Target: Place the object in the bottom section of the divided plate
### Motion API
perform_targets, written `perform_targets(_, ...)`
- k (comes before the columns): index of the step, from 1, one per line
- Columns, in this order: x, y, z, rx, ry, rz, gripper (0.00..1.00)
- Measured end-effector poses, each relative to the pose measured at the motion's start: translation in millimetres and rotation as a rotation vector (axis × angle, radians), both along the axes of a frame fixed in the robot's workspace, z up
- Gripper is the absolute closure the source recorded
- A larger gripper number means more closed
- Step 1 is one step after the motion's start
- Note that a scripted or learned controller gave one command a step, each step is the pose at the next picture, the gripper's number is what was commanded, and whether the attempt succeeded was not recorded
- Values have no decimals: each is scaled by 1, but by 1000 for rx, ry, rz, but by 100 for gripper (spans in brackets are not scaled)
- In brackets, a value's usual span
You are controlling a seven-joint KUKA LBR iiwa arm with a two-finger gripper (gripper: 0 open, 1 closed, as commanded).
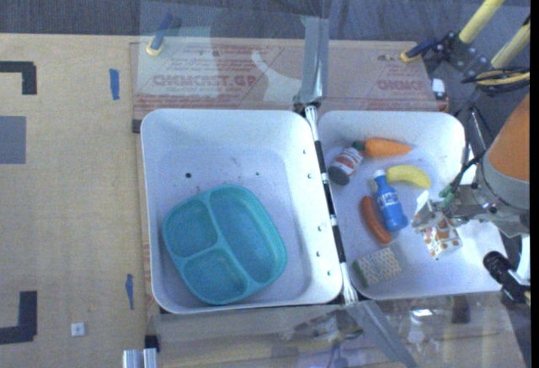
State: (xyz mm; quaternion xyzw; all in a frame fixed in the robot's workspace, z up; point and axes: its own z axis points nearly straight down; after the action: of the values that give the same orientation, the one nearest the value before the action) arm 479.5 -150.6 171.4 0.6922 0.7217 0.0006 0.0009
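The object to be moved is not named by the task; candidates lie in the right bin point(396, 274), all to the plate side of the gripper point(440, 210): a carrot point(387, 147) and a yellow banana point(408, 178) beyond it, a blue bottle point(389, 202) and an orange-red sausage-like piece point(376, 219) just beside it, a small dark can point(344, 164) farther off, and a flat speckled sponge-like block point(378, 266) nearer the front wall. A white-and-orange wrapper-like item point(440, 236) lies directly under the gripper – probably the thing being addressed, since the tool is set over it and nothing else. The divided plate point(223, 244), teal, rests in the left bin point(219, 139), well apart from the gripper across the shared wall; its compartment toward the front edge is judged to be the target. The arm point(514, 164) enters over the right bin's outer wall and is cut off at the frame edge. The fingers are small and blurred against the wrapper – whether they stand apart, together, or clasp anything cannot be told; the wrapper's outline is equally hard to make out
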Motion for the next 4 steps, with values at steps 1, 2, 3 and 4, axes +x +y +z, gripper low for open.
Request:
perform_targets(1, 0, 65, 13, 1, 4, 45, 100)
perform_targets(2, 4, 145, 43, 0, 0, 183, 100)
perform_targets(3, 21, 237, 13, 0, 2, 162, 100)
perform_targets(4, 31, 292, 27, 0, 1, 315, 100)
